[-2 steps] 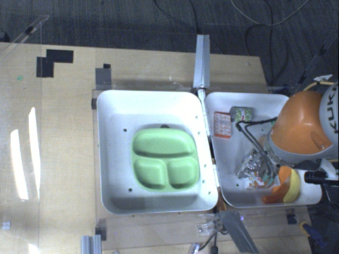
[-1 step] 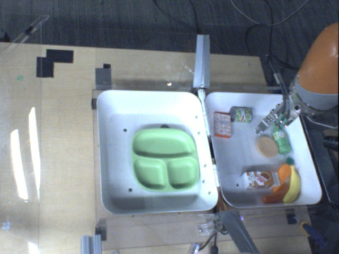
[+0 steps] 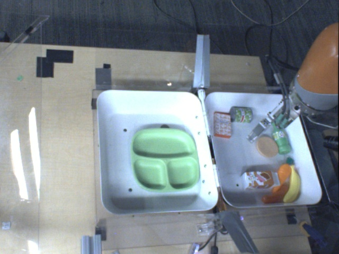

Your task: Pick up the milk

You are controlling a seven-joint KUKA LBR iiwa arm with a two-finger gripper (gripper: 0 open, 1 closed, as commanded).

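Note:
The milk (image 3: 259, 179) is a small brown and white carton lying on its side near the front of the right bin (image 3: 233, 194). My gripper (image 3: 264, 129) hangs over the bin's middle right, behind the carton and well apart from it. It sits just above a green bottle (image 3: 282, 141) and a tan round lid (image 3: 267, 147). Nothing from the bin visibly rests in the gripper.
An orange (image 3: 285, 172), a banana (image 3: 293, 187) and an orange vegetable (image 3: 272, 198) crowd the milk's right side. A red and white packet (image 3: 223, 125) and a green can (image 3: 241, 114) lie at the bin's back left. The left bin (image 3: 108, 142) holds a green divided tray (image 3: 165, 159).

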